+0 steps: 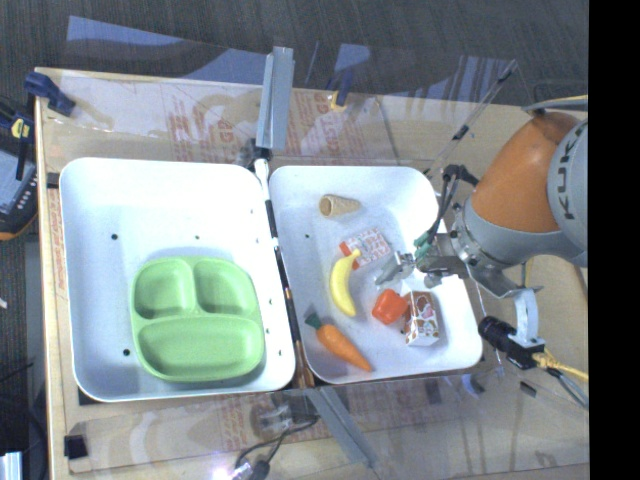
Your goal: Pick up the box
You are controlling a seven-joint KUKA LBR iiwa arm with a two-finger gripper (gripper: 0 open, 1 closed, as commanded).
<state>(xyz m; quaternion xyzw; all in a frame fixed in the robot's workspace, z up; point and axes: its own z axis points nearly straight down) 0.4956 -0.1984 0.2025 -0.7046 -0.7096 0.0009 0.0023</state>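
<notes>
Two shallow white bins sit side by side on the wooden surface (150, 118): the left white bin (100, 198) holds one green three-compartment plastic tray (197, 320), and the right white bin (300, 198) holds the rest. One small white carton box with red print (423, 319) lies near the right wall of the right bin, toward its front edge, standing roughly upright on its narrow side.

One grey arm with an orange band (520, 193) reaches in from the right, and its gripper (412, 265) hangs over the right bin just above and slightly left of the box. The dark jaws point toward the middle of the bin; how far they stand open cannot be told from this angle, and nothing is seen between them. The box lies just below the jaws in the view, apart from them.

One red rounded toy pepper (390, 306) lies touching or just beside the box on its left. One yellow plastic banana (344, 283) lies near the bin's middle, one orange toy carrot with a green top (338, 341) lies near the front edge, one tan cone-shaped piece (339, 206) lies toward the back, and one flat red-and-white patterned packet (368, 245) lies between the banana and the jaws.
</notes>
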